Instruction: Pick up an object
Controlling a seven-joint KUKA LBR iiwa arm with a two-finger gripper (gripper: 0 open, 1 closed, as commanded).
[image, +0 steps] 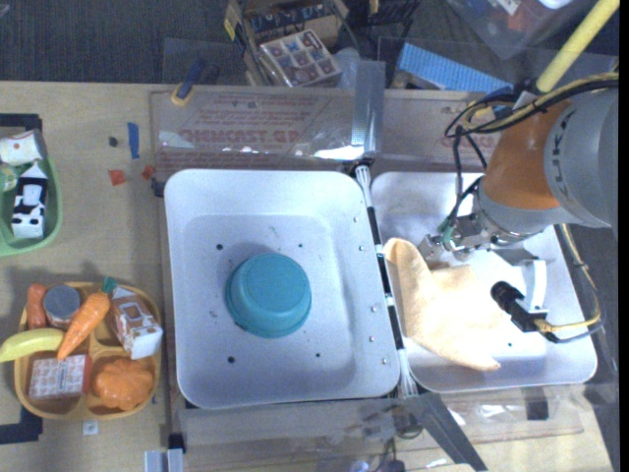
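A teal bowl [269, 294] sits upside down in the middle of the left bin [197, 205]. A pale yellow cloth [437, 308] lies crumpled in the right bin [570, 362], spread from the bin's left wall towards its front. My gripper [439, 243] reaches in from the right and hangs low over the cloth's upper edge, close to or touching it. The wrist body hides the spot where the tips meet the cloth.
On the bench at the far left stand a yellow tray [20, 386] of toy food with a carrot [84, 324] and a banana [29, 343], and a green dish [44, 226]. Boxes and clutter lie behind the bins.
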